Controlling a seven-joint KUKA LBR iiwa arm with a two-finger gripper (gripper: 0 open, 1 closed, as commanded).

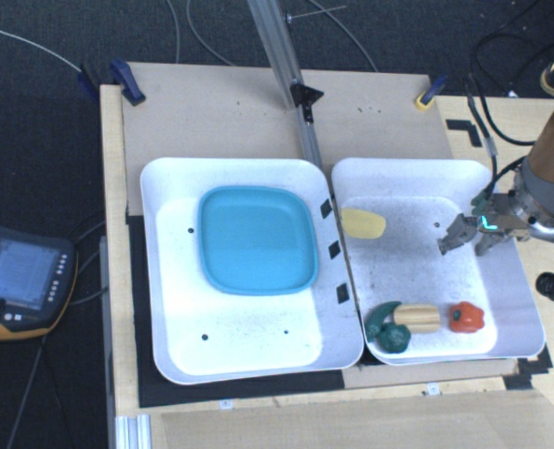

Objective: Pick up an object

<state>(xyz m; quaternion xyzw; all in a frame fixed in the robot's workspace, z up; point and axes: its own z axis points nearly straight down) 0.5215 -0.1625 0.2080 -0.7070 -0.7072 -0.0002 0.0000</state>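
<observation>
Arm (pixel 550 171) cut off by frame edge at 3 o'clock, above the wrist. Pendant (pixel 20 283) at 9 o'clock clipped by left edge; screen too small to read. Post (pixel 275 36) runs out of frame at 12 o'clock. Plate (pixel 258 239) covers the middle of the left bin (pixel 249 330) floor. Green thing (pixel 386 327), 7 o'clock corner of right bin (pixel 399 260): shape unclear; it touches the cylinder (pixel 417 318), which of the two overlaps cannot be told. Bench (pixel 211 110) cut at 6 o'clock. Cables (pixel 34 48) at 11 o'clock leave the frame
</observation>
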